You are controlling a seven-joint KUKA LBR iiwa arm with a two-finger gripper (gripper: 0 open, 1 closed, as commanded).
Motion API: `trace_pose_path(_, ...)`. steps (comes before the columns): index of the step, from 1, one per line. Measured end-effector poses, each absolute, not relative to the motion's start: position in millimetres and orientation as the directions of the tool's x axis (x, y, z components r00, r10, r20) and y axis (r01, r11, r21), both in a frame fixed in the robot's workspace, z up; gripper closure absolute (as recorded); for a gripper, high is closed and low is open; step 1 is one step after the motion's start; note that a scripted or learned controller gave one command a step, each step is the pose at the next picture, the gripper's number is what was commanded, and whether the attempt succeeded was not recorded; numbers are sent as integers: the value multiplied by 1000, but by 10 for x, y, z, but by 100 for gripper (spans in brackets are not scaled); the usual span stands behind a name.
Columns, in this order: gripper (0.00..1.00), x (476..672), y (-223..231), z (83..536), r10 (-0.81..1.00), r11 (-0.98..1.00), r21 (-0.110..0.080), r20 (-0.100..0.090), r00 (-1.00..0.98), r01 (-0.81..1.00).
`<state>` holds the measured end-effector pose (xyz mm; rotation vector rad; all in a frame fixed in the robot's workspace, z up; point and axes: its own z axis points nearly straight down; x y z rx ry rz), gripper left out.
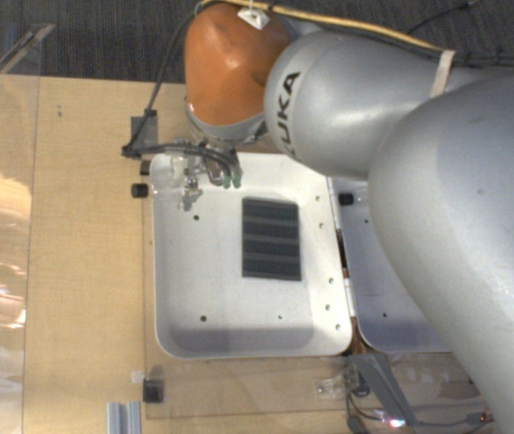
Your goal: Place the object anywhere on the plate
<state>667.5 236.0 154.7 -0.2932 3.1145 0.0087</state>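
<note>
A dark grey ribbed rectangular plate (271, 239) lies flat in the middle of the left white bin (185, 324). My gripper (189, 186) hangs over the bin's far left corner, to the upper left of the plate and apart from it. A small green bit (234, 181) shows beside the gripper under the orange wrist band (225, 66); I cannot tell whether it is a loose object or part of the tool. The arm covers the bin's far edge.
The right white bin (393, 324) is mostly hidden under the grey arm (420, 152). A clear panel (4, 197) stands on the wooden bench at the left. Small black fittings (139, 190) sit by the left bin's far left corner and near the front edge (153, 390).
</note>
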Motion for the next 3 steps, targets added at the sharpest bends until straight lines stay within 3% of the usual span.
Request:
trace_pose_path(1, 100, 6704, 2366, 2201, -636, 771, -2, -15, -771, -636)
trace_pose_path(2, 100, 6702, 2310, 2031, -513, 858, 1, -12, -858, -513)
trace_pose_path(3, 100, 6703, 2360, 1540, 115, 993, 6, -10, -993, 115)
